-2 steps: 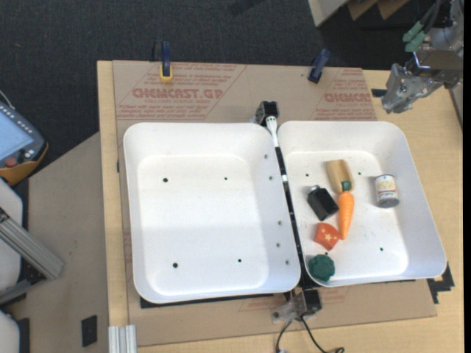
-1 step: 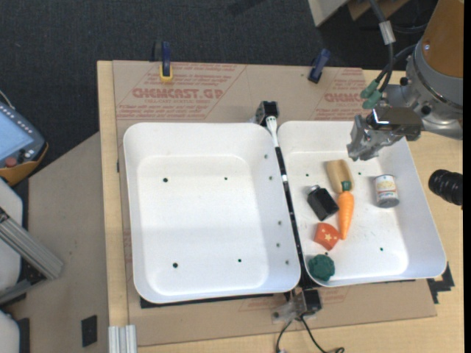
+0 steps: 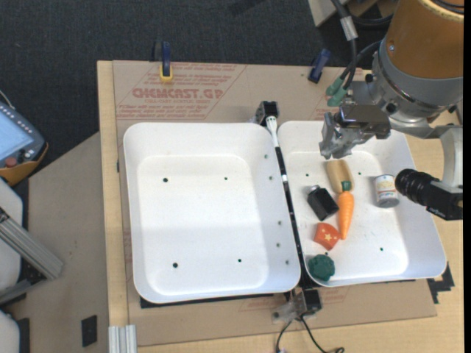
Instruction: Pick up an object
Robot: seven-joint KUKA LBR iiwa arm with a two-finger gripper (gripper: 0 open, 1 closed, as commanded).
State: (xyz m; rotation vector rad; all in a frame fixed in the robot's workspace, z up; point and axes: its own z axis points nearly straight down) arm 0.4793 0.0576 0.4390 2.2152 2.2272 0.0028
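The metal gripper [image 3: 335,147], its grip impossible to judge, hovered just above a tan wooden cylinder [image 3: 338,173] beside a tapered orange carrot [image 3: 344,213] in the right bin [image 3: 412,267].

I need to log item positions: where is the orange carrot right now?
The carrot lies in the right bin, near its middle, between the black block and the small white jar.

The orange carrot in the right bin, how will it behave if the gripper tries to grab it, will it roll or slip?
The carrot looks like a rigid toy, so it probably won't flex. Its round, tapered body may roll or pivot if nudged sideways. The surface looks smooth, so a grip near the narrow tip could slip; the thicker end touching the tan cylinder seems safer.
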